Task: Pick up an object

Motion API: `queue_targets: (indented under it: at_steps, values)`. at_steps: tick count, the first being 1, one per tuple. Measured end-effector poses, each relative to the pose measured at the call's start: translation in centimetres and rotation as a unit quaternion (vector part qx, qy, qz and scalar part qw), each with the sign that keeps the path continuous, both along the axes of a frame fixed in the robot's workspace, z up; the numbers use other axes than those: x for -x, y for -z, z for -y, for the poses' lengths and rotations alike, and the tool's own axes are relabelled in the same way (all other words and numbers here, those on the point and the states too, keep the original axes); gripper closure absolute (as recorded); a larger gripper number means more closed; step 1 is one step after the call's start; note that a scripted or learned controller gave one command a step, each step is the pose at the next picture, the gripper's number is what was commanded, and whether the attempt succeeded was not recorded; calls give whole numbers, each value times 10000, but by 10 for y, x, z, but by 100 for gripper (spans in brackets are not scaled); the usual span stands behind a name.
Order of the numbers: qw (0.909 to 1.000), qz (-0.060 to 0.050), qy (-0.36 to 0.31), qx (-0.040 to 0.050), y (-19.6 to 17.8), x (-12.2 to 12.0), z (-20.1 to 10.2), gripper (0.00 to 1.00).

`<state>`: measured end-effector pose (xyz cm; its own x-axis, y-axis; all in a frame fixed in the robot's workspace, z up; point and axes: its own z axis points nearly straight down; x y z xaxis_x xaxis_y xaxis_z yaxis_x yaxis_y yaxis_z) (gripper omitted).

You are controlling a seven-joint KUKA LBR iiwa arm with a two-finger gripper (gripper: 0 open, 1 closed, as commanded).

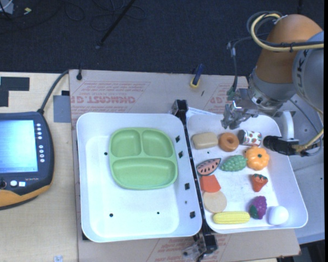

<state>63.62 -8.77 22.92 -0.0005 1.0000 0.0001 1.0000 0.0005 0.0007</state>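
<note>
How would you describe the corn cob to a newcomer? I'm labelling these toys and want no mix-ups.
Look in the right bin, the one crowded with toy food. Along its near edge lies the corn cob, left of the purple grapes. It is the only long yellow piece, lying flat.

Toy foods lie loose in the right bin (295, 192): bread (204, 141), doughnut (228, 142), pumpkin (256, 158), watermelon slice (208, 166), strawberry (259, 182), corn cob (231, 218), purple grapes (257, 207), white egg (277, 215)

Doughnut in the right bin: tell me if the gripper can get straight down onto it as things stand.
Probably yes. The gripper hangs just above the doughnut, which lies uncovered. The bread piece on one side and the small can on the other lie close, so room beside it looks tight.
</note>
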Motion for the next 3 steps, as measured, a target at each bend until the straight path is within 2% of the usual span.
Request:
queue_targets:
  at_steps: [1, 3]
  values:
    - [10000, -25, -20, -10, -4, 19, -58, 100]
    - [10000, -30, -24, -6, -11, 41, -170, 100]
